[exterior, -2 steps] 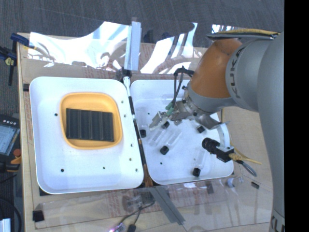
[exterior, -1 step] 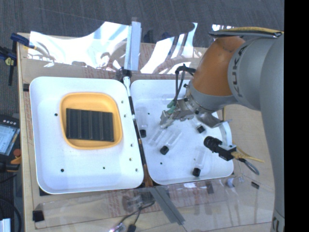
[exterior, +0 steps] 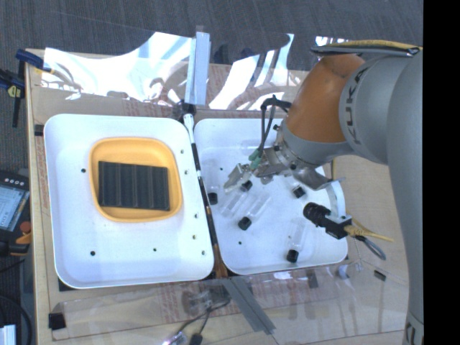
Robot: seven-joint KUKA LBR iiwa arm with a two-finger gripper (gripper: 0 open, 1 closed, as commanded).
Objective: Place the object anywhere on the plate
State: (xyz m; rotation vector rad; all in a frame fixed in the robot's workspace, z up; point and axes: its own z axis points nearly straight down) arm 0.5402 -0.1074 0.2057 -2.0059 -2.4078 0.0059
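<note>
**A:** Where is the claw?

**B:** The claw (exterior: 236, 178) hangs low over the right bin (exterior: 223, 139), a little right of the frame's centre. It sits at the end of the grey arm (exterior: 374, 113), which reaches in from the right edge and shows its orange band.

**A:** Is it apart or together?

**B:** I cannot tell. At this slant, the tip is too small and cluttered to read.

**A:** Is it carrying anything?

**B:** One black cap (exterior: 246, 186) lies just beside the tip. I cannot tell whether they are touching.

**A:** Where are the things to be moved?

**B:** The small clear capped tubes (exterior: 244, 223) are scattered across the floor of the right bin. One is near the bin's left wall, one is at lower centre, one is toward the lower right corner, and one is under the wrist. They are all well apart from the plate.

**A:** And the plate?

**B:** The yellow plate (exterior: 136, 148) lies flat in the left bin (exterior: 72, 228), in the left half of the frame. A dark ridged slab (exterior: 136, 184) covers its middle.

**A:** How are the bins placed?

**B:** They sit side by side on the counter (exterior: 108, 311), with their inner rims touching.
</note>
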